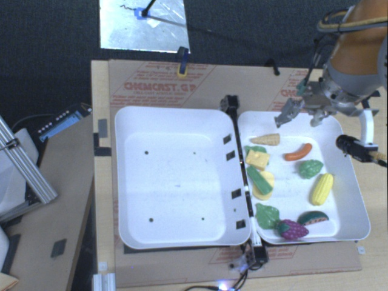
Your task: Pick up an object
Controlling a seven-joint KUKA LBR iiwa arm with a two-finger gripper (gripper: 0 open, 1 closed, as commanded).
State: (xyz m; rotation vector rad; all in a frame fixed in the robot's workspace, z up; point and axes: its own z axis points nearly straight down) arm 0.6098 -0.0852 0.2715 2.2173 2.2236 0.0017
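Gripper (301, 115) hovers above the right bin's (354, 193) far edge, fingers spread, nothing between them. Toy foods lie untouched: corn wedge (267, 140) nearest, chili (297, 152), corn cob (321, 188). Pick not begun; descent, grasp, lift all remain.

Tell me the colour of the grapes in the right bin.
Purple grapes, at the right bin's near edge in the camera view.

The arm (357, 35) reaches in, its gripper (301, 117) spread wide, holding nothing.
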